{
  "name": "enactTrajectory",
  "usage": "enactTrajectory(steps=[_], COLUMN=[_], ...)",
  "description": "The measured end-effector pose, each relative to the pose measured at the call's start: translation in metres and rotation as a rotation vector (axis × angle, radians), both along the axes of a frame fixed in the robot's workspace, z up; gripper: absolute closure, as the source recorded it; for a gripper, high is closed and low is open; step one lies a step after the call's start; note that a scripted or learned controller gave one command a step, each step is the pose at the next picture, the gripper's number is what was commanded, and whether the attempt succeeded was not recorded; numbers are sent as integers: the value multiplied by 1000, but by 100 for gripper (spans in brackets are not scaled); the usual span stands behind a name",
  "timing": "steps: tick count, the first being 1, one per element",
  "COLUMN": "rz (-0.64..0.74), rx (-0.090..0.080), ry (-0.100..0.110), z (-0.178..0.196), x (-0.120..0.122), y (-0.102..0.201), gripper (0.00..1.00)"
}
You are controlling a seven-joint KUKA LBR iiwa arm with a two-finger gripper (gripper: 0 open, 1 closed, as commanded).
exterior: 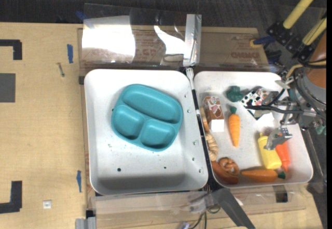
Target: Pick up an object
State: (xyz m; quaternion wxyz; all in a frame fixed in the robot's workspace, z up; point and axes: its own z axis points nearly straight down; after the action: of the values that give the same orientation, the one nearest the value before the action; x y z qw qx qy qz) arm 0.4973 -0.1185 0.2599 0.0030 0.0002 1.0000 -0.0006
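Observation:
The right white bin (298,179) holds several toy foods. An orange carrot (234,126) lies in the middle, and a yellow block (270,156) sits toward the front right with a small orange piece (285,156) against it. My gripper (278,138) hangs low over the yellow block's upper end, reaching in from the right. I see nothing lifted off the bin floor. A black-and-white toy (254,97) and a teal toy (234,92) lie at the back of the bin.
The left white bin (98,171) carries a teal divided plate (147,116). Along the right bin's left wall are a brown packet (212,108), a braided bread piece (211,143) and a brown pretzel (225,167). A long orange carrot (258,174) lies at the front.

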Motion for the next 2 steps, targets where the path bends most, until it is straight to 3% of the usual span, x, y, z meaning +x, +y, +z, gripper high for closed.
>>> enactTrajectory(steps=[1,2], rz=[-180,-267], rx=[4,2], ry=[10,-7], z=[-106,-170], x=[55,63], y=[11,23], gripper=[0,0])
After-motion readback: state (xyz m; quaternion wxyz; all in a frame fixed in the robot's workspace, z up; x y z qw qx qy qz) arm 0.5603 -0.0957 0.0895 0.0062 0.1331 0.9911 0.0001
